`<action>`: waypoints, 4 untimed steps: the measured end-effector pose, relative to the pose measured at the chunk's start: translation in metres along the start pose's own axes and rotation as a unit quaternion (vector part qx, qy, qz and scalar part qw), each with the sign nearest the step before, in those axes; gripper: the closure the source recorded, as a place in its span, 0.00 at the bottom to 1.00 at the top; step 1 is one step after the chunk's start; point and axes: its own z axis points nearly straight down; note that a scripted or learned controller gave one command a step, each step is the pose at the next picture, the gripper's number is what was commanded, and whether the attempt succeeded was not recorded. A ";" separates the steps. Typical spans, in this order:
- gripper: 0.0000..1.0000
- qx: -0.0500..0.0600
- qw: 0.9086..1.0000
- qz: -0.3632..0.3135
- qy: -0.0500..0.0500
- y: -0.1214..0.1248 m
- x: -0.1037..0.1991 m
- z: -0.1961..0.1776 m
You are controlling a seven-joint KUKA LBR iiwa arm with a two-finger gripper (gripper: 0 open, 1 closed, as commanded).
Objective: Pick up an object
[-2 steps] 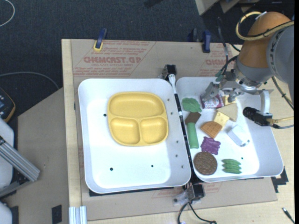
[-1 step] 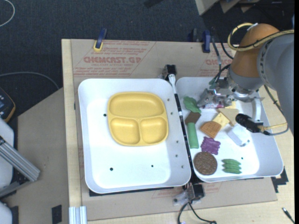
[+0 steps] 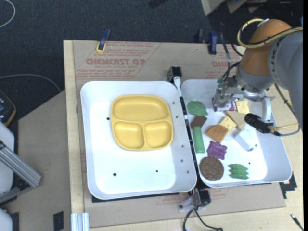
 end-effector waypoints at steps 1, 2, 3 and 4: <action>1.00 0.003 1.000 0.000 0.000 0.000 0.006 -0.046; 1.00 0.002 1.000 0.000 0.000 0.009 0.003 -0.109; 1.00 0.004 1.000 0.000 0.000 0.010 0.003 -0.124; 1.00 0.008 1.000 0.001 0.002 -0.043 0.014 -0.130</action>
